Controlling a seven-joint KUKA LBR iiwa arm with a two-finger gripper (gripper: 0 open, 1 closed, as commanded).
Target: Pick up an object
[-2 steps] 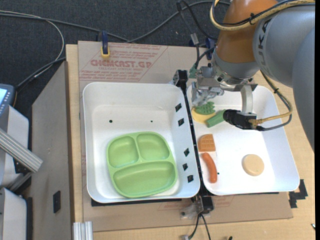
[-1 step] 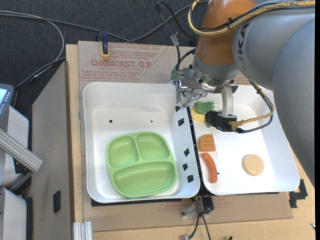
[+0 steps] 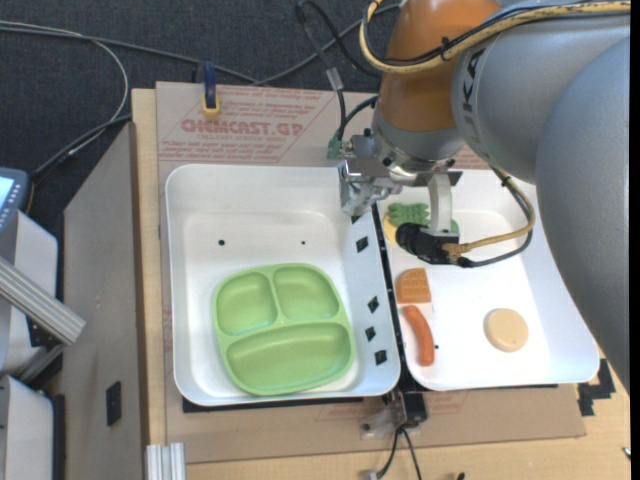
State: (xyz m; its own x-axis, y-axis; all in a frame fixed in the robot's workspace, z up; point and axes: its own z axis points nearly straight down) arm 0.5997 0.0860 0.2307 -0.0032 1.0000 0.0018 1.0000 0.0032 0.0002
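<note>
**Claw low over the corner of the right bin, risking a miss or a snag on the rim**

Looking down at a claw (image 3: 398, 203) hanging low at the far left corner of the right bin (image 3: 560, 298), just beside the rims where both bins are meeting. Not managing to tell whether it is apart, together or clamped on anything; too much metal and cable crowding that spot.

Seeing a small green leafy piece (image 3: 408, 213) lying directly under the claw, partly hidden. Judging this to be the likely target, still resting on the bin floor.

Moving outward: an orange-brown block (image 3: 413, 286) lying near, closer to the camera; a red sausage (image 3: 422, 333) just beyond it along the left wall; a round tan disc (image 3: 506, 329) sitting well apart to the right. In the left bin (image 3: 180, 268), a green divided plate (image 3: 285, 326) resting alone.

Judging the risks:
- Closing on a flat, thin piece and sliding off, coming up with nothing.
- Catching the bin wall instead, working this close to the rim, and dragging or tilting the bin.
- Snagging the loose yellow cable (image 3: 500, 238) trailing beside the claw.
</note>
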